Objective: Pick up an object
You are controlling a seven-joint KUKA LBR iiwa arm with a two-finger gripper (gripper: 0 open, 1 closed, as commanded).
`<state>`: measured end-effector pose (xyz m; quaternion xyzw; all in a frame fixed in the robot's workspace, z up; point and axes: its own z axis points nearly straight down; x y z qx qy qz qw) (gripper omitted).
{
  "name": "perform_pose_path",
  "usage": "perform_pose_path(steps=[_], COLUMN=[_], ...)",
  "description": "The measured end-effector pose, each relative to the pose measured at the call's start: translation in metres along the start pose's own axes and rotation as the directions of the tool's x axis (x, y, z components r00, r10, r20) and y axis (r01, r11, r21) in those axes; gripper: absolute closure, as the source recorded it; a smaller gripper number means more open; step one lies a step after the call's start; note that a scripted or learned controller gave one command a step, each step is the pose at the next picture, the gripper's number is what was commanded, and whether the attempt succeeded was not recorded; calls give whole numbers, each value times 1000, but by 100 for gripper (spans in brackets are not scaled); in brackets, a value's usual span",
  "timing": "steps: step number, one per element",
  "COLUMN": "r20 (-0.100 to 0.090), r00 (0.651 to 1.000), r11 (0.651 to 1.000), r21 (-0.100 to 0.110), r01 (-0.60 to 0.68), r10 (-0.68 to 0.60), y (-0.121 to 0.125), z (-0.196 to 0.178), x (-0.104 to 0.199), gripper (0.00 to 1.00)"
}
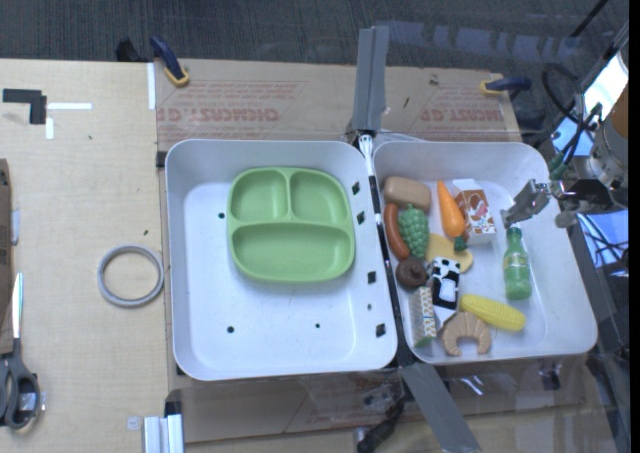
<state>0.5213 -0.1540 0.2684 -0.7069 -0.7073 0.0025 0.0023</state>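
The right bin (560, 241) holds several toy foods. Among them are a tan bread roll (407, 191), an orange carrot (450, 211), a small printed carton (476, 212) and a bumpy green vegetable (414, 231). Also there are a chocolate donut (410, 272), a black-and-white cow figure (445, 287), a yellow corn cob (492, 313) and a croissant (467, 335). A green bottle (516, 264) stands near the bin's right side. My gripper (528, 203) hangs over the bin's upper right, just above the bottle and right of the carton, with nothing seen in it.
The left bin (200, 321) bears a green divided plate (292, 224). On the bench to the left lie a grey tape ring (131, 274) and scissors (18, 383). Clamps (170, 60) sit at the cardboard's far corners. Cables and arm hardware crowd the right edge.
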Motion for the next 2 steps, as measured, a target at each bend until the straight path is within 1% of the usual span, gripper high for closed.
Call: perform_pose_path(steps=[1, 2], r20=[4, 6], r00=[988, 992], r11=[988, 992], r21=[-16, -7], r01=[155, 124], r10=[-155, -124], y=[89, 107], z=[159, 171], x=[9, 11], gripper=[0, 0])
